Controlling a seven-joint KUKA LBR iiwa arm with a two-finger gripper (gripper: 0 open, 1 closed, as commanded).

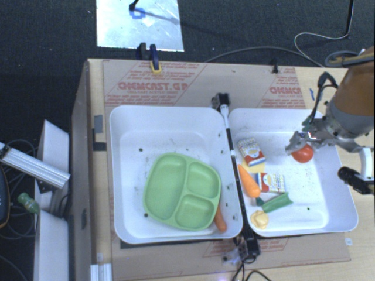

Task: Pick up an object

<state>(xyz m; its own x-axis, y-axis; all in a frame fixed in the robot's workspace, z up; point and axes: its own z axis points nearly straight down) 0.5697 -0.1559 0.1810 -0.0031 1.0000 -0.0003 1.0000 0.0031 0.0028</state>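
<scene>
Hovering over the right bin (337,212), the jaws (303,142) sit right at a red tomato (303,154), which peeks out just beneath them. Whether they are clenched on it or released I cannot tell, so the pick looks begun but unproven; lifting clear is left. The tomato is small, round and glossy red, toward the far side of that bin, well apart from the carrot (249,182) near the bin's left wall.

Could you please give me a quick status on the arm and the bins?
End effector low in right white bin, over round red tomato-like toy. Grasp unconfirmed. Small cartons, orange carrot left of it, apart.
</scene>
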